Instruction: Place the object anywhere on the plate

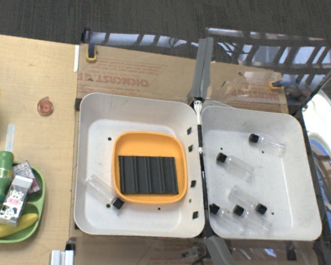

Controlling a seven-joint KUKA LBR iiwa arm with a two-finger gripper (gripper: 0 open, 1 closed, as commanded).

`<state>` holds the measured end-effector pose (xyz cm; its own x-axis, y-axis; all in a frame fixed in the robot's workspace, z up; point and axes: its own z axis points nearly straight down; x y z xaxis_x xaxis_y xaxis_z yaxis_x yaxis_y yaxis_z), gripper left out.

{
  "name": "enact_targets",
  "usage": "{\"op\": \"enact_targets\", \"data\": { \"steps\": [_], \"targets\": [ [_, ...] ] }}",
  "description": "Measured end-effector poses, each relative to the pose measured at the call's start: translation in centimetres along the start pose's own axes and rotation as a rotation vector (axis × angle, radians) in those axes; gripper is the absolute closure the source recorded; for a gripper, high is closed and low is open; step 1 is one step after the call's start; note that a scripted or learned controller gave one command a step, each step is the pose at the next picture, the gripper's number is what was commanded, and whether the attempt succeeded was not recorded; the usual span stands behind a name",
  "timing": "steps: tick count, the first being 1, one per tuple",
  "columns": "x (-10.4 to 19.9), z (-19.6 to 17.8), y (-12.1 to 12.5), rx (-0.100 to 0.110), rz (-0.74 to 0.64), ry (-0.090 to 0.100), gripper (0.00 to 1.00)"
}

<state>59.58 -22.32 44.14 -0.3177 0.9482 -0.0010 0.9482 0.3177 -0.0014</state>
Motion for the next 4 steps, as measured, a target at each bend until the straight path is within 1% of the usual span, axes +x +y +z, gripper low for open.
{"op": "enact_targets", "data": {
  "steps": [1, 2, 3, 4],
  "targets": [
    [1.8, 3.0, -5.2, -0.001, -0.253, 0.0, 0.0],
    [3.8, 0.2, -11.1, -0.003, -0.566, -0.002, 0.0],
    [3.8, 8.6, -11.1, -0.002, -0.76, -0.001, 0.0],
    [3.8, 11.9, -11.0, -0.004, -1.142, -0.002, 0.0]
  ]
}}
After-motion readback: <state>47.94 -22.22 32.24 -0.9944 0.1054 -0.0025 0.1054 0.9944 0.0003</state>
